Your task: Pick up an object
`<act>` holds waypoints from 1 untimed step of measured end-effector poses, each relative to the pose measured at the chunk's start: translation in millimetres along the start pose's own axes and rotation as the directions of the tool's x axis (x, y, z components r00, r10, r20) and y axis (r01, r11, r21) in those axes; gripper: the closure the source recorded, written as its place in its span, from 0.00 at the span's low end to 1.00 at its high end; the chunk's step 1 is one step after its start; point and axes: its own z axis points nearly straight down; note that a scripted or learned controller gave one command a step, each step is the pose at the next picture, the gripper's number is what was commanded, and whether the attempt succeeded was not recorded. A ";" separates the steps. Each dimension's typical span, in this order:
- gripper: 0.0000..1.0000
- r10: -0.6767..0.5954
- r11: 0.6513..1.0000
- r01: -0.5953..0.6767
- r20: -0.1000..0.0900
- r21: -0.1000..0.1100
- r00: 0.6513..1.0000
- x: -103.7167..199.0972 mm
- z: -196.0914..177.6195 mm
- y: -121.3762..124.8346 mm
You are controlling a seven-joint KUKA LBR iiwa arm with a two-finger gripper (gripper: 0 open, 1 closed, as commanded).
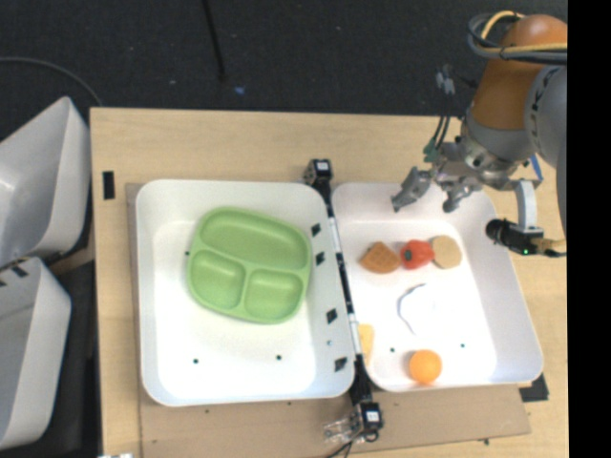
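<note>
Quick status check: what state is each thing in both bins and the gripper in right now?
gripper: open, holding nothing, above the right bin's far edge
green tray: upright, flat in left bin
tomato: resting between brown piece and tan piece
orange ball: resting alone near right bin's front
grey cord: lying loose, curved

A plain light-green divided plastic plate (250, 265) lies in the white left bin (153, 351). The white right bin (496, 342) holds a red round tomato (416, 254) between a brown-orange wedge (380, 258) at nine o'clock and a tan disc (446, 251) at three o'clock, and an orange ball (424, 365).
</note>
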 end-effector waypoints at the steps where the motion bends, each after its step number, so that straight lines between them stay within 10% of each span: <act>1: 0.00 -0.002 1.000 0.003 0.001 -0.016 1.000 0.5 -9.9 2.7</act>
